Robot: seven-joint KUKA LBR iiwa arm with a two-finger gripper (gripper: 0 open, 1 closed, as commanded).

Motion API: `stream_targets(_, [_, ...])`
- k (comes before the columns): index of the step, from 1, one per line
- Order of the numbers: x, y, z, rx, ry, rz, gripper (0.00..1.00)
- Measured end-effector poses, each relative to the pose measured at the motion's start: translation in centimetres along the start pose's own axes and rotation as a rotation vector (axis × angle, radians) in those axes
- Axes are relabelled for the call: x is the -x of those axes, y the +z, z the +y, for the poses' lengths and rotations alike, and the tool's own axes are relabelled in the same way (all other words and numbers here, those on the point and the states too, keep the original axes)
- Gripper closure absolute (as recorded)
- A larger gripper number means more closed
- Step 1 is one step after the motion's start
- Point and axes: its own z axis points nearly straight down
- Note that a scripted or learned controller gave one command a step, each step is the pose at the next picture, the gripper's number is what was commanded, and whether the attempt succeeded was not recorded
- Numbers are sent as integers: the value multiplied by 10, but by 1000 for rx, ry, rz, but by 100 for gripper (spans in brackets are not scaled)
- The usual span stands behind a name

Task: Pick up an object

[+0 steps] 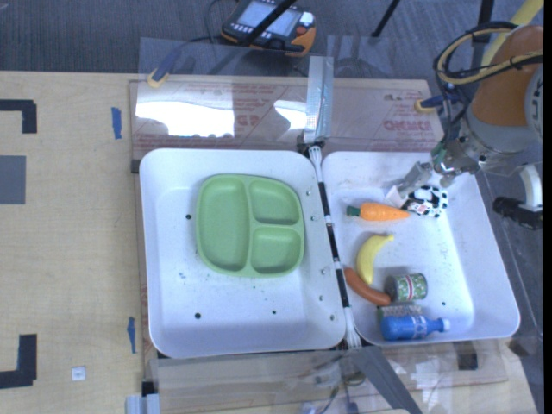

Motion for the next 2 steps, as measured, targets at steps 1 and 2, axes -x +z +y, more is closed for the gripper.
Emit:
stream_targets(1, [-9, -6, 5, 1, -85, 0, 0])
stream_targets(2, [-10, -24, -1, 1, -88, 0, 0])
